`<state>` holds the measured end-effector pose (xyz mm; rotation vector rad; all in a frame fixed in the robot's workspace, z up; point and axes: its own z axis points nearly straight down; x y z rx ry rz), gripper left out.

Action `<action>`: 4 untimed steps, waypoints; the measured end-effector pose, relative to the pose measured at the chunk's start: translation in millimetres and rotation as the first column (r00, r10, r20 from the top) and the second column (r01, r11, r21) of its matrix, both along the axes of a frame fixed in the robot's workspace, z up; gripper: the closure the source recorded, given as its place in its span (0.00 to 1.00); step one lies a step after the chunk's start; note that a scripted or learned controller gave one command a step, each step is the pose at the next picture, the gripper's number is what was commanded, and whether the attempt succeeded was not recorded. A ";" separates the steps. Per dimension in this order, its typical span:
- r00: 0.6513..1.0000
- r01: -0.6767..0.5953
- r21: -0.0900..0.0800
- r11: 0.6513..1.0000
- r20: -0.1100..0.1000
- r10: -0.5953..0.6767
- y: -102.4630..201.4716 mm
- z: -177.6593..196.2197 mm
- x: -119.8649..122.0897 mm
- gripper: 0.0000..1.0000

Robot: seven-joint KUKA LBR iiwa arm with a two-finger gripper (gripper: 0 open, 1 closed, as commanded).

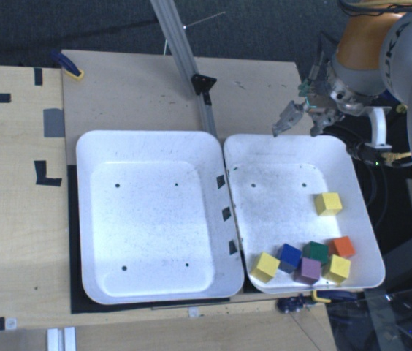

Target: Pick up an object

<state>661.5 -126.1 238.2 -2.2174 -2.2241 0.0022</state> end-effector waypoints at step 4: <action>1.000 0.001 0.000 1.000 -0.005 -0.001 1.2 -149.5 -12.9 0.00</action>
